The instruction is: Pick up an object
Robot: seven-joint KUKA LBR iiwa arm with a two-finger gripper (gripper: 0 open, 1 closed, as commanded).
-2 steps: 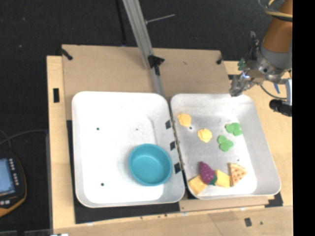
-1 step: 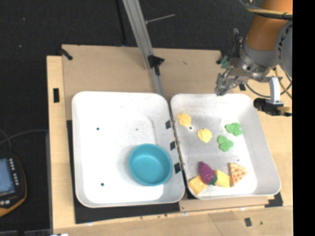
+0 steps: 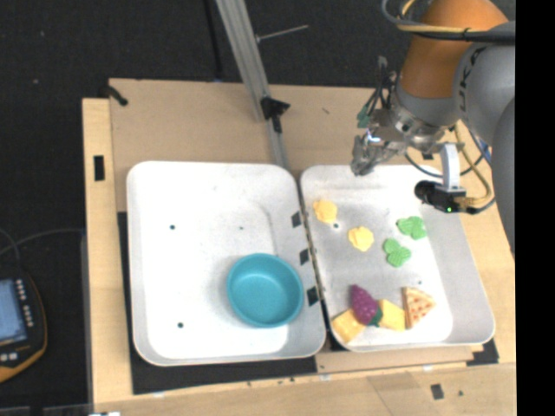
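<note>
Over the far edge of the right bin (image 3: 473, 276), the grey arm (image 3: 451, 50) reaches in from the right, its orange band bent down toward the gripper (image 3: 362, 161), which hangs above the bin's back rim; whether it is wide or narrow I cannot tell. The left bin (image 3: 173, 206) holds a blue bowl (image 3: 264, 289). Small toy foods lie in the right bin: purple grapes (image 3: 364, 303), a pizza slice (image 3: 418, 305), two green pieces (image 3: 404, 239)
</note>
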